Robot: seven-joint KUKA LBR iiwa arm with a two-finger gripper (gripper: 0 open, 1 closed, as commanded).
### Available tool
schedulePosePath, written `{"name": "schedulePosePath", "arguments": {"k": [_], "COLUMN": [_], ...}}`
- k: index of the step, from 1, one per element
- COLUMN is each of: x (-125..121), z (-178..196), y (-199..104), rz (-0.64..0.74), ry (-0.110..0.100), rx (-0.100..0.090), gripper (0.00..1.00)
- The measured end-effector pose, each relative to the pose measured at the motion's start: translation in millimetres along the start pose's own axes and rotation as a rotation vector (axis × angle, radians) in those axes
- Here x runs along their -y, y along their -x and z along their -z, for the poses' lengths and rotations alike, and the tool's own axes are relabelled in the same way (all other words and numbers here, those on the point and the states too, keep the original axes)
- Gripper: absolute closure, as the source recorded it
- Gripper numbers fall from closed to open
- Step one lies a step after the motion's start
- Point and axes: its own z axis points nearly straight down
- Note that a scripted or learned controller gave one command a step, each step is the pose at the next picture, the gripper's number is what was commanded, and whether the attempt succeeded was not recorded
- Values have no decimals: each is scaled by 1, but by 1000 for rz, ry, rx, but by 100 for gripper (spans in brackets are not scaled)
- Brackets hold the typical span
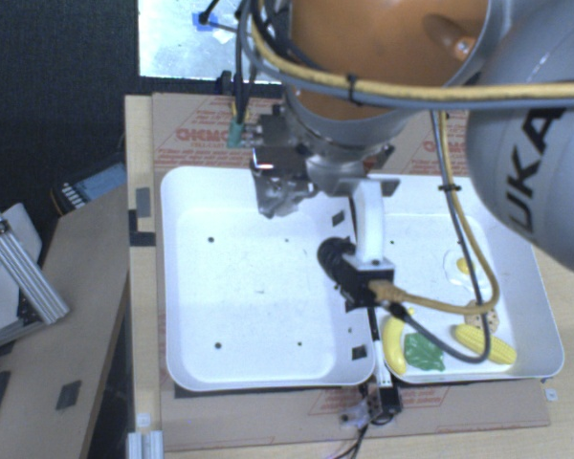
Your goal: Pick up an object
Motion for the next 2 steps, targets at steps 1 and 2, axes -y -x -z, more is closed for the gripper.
{"name": "schedulePosePath", "arguments": {"k": [1,2], "x": [-17,-9], "z": [-87,-252], "y": [2,3], "rz": [-9,-9], "ry": [-3,-14], "rx": [5,9], "gripper": [100,100]}}
